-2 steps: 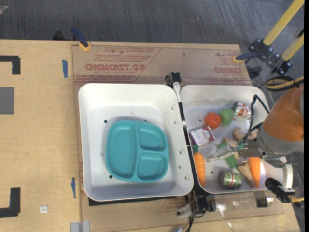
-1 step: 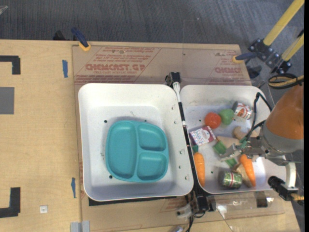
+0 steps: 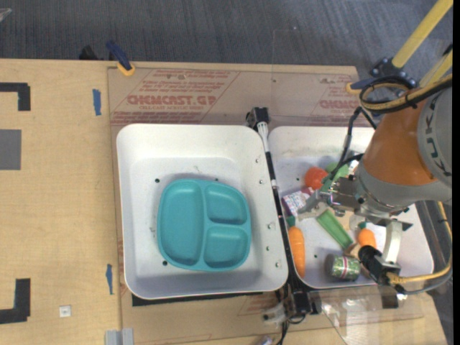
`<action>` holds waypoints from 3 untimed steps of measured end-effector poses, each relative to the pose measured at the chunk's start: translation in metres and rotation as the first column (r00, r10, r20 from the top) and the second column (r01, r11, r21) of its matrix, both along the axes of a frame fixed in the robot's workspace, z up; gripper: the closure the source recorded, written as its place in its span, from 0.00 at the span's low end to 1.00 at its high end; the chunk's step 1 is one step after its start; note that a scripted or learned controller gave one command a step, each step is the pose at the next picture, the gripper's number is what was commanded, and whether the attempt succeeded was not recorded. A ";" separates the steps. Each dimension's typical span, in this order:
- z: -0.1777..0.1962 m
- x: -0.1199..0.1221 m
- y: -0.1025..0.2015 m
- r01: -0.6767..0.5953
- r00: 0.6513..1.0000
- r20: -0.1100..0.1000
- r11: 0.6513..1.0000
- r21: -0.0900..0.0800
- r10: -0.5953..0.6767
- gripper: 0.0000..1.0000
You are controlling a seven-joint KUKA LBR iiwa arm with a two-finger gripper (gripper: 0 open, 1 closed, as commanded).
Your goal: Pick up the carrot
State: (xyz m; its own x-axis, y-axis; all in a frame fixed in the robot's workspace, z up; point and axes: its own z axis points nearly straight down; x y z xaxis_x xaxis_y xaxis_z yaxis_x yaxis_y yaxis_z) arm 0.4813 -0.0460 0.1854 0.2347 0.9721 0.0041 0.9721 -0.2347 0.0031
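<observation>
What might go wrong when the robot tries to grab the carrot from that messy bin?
1. The carrot lies tight against the left wall of the right bin, so there may be little room to get around it.
2. A green can and a long green piece lie close by, so the gripper could bump or grab those instead.
3. Other orange items sit in the same bin and could be mistaken for the carrot.

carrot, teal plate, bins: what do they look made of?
Carrot: likely molded plastic toy; uniform orange, smooth, slight sheen. Teal plate: plastic, matte to satin; one flat colour with soft molded divider ridges. Bins, left bin and right bin: thin white plastic, apparently formed sheet; rounded corners, glossy highlights.
</observation>
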 end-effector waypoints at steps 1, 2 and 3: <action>0.099 0.006 -0.075 -0.352 0.936 0.002 0.936 -0.010 0.352 1.00; 0.097 0.005 -0.072 -0.355 0.935 -0.002 0.935 -0.006 0.355 0.00; -0.070 -0.004 -0.116 -0.216 0.976 -0.011 0.976 0.005 0.217 0.00</action>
State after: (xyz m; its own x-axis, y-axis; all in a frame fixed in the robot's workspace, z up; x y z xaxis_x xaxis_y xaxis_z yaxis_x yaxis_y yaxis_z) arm 0.4777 -0.1623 0.1158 0.0188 0.9998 0.0064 0.9998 -0.0187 -0.0091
